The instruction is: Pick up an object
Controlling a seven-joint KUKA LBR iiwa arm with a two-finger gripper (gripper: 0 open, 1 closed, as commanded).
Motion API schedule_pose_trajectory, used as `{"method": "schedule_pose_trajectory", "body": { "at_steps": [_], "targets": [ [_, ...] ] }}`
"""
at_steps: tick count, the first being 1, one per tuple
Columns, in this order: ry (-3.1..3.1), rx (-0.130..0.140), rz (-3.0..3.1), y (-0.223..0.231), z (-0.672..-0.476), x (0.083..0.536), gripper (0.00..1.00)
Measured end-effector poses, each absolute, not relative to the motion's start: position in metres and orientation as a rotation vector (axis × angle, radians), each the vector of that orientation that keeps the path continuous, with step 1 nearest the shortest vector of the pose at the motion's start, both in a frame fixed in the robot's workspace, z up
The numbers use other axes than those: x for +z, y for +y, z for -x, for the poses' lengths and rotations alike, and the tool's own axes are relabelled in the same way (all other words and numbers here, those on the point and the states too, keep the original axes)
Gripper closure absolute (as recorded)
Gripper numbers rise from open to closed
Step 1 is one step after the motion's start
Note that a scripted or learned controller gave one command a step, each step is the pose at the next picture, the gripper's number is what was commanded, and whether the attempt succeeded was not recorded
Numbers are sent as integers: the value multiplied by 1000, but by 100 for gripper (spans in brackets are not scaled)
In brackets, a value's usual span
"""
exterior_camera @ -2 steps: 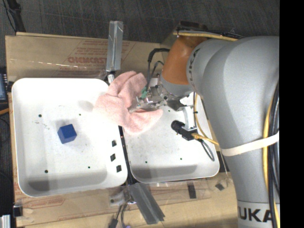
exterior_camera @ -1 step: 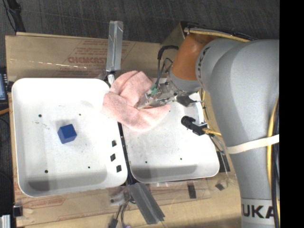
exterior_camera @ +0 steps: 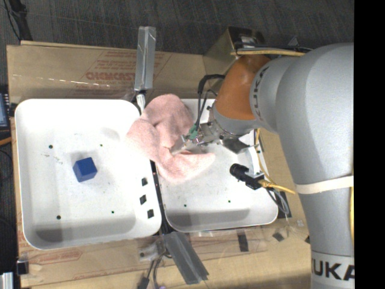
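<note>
Straddling the rim shared by two shallow white bins, a crumpled pink fabric cloth is touched on its right side by the claw, whose state, apart or together, cannot be told. A small blue cube is seen in the left bin.

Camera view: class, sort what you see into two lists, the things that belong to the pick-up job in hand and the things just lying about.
In the job:
- pincer, down on the cloth
- pink cloth, draped across the wall between the two bins, mostly in the right bin

Lying about:
- blue cube, alone in the left bin
- cardboard under the bins
</note>
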State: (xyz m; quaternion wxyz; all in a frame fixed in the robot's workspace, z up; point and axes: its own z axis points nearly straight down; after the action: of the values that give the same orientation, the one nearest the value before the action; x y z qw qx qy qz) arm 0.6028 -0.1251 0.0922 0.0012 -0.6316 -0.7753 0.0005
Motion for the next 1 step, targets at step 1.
{"method": "schedule_pose_trajectory", "body": {
  "at_steps": [1],
  "targets": [
    [-2538,4,1843,-105,-603,92,0]
  ]
}}
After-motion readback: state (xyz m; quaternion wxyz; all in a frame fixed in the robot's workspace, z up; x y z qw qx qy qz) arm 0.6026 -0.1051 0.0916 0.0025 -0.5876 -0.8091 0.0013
